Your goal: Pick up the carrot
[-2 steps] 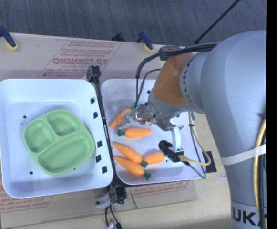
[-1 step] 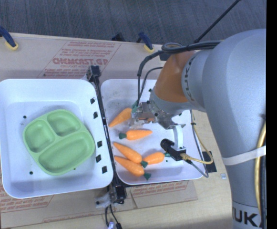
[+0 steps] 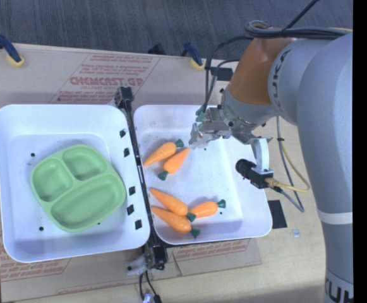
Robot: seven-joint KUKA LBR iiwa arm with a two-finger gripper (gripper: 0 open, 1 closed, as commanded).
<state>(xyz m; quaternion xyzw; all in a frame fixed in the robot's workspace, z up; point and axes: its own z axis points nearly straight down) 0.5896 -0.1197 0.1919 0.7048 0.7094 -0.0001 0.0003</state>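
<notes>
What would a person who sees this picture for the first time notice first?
Probably the big grey arm with its orange band, reaching in from the right over the right bin. Next, five orange carrots scattered in that bin, two near the gripper. A green divided plate lies in the left bin.

Two white bins side by side on a cardboard-covered bench (image 3: 95, 74). Left bin (image 3: 12, 188) holds a green divided plate (image 3: 77, 187), lower left of frame. Right bin (image 3: 234, 197) has five carrots: a pair (image 3: 168, 156) touching near its upper left, three (image 3: 180, 211) clustered along its lower edge. Gripper (image 3: 198, 137) hangs over the right bin's upper middle, just right of the upper pair, nothing between its fingers. Blue clamps (image 3: 10, 50) at the bench's top edge.
</notes>
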